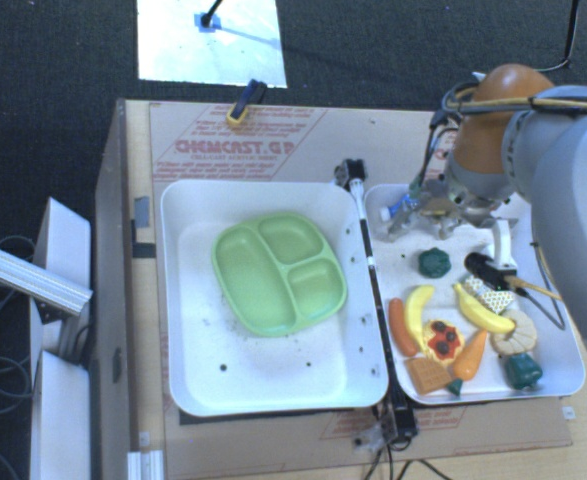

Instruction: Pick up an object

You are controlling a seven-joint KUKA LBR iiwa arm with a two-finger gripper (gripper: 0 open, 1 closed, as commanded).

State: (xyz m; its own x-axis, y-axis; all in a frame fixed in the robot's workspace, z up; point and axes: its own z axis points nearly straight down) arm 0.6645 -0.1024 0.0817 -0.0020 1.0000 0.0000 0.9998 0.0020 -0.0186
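The arm's bulk covers the right bin's (573, 373) far right corner, and whether the gripper (435, 216) is open or closed cannot be told. Bins: two. The left bin (203, 368) carries one green tray (278, 273), well left of the gripper. Toys sit in the right bin: two bananas (416, 308) (483, 311), one hot dog (401, 326), one carrot (471, 355), one pizza slice (442, 338). A dark green toy (434, 262) lies just below the gripper, apart from it.
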